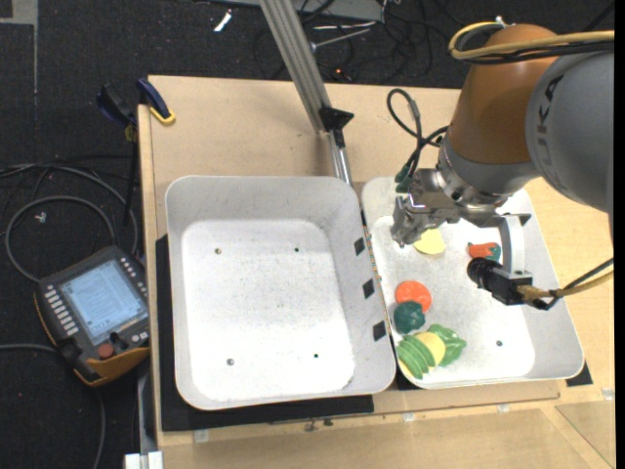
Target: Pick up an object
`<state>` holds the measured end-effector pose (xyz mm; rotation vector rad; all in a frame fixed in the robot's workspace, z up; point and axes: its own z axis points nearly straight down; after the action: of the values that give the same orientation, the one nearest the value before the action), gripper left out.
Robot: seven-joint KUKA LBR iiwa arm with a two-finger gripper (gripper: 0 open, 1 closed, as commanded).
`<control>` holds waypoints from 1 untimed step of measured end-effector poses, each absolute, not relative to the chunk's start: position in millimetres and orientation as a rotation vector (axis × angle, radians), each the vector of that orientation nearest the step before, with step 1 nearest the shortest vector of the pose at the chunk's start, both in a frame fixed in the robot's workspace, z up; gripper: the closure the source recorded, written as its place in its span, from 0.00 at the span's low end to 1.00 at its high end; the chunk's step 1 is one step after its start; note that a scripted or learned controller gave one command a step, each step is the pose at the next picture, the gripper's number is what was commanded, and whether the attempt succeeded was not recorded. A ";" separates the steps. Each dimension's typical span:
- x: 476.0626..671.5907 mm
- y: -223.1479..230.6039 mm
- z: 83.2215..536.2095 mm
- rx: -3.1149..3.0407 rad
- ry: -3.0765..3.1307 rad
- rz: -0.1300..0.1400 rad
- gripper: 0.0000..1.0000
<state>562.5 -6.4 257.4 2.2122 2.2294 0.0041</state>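
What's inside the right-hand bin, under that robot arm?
The right bin holds a pale yellow piece by the gripper, an orange ball, a dark green piece, a green-yellow toy and something red. The arm covers the bin's far end.

A robotics lab: teach pendant [95, 308] (cabled) beside a plywood bench [244, 135].
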 end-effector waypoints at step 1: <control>581.2 38.5 239.7 2.214 2.230 0.001 1.00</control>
<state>581.2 38.5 239.7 2.2138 2.2296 0.0009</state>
